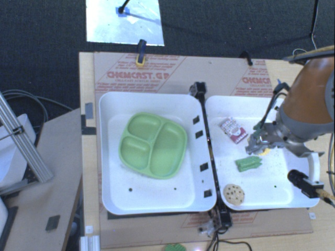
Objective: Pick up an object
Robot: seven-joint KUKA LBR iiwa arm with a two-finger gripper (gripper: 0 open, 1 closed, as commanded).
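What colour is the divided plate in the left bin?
The divided plate is light green, seen clearly in the camera view.

Reaching in from the right edge — grey arm (pixel 314 101) with its orange band bulking large at mid-height. Metallic two-finger gripper (pixel 255 144) at the arm's left end, pointed down and leftward, low over the right side of the scene — finger spacing unreadable.
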